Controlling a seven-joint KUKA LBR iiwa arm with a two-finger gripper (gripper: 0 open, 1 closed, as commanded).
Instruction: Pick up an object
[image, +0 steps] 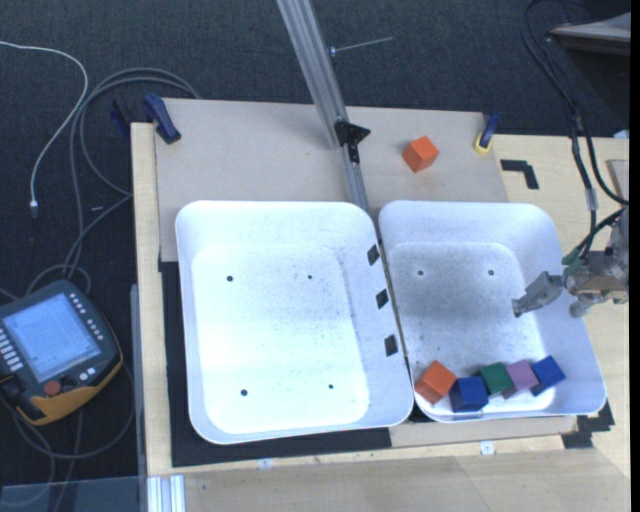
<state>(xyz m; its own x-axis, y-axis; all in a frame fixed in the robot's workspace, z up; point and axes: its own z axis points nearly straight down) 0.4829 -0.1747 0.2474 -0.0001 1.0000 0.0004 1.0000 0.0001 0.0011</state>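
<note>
1. The tool sits at about 3 o'clock in the scene, above the right bin near its right wall; whether it is open or closed cannot be told, and nothing is seen gripped in it.
2. Five blocks lie in a row along the near rim of the right bin, at about 5 o'clock: an orange block, a blue block, a green block, a purple block and a second blue block, each touching or just beside its neighbour.
3. The tool is well apart from that row, toward 12 o'clock of it.
4. Another orange block rests on the table outside the bins, at about 1 o'clock.
5. The left bin lies beside the right one, their edges meeting at the centre.
6. A control pendant lies on the floor at 9 o'clock.
</note>
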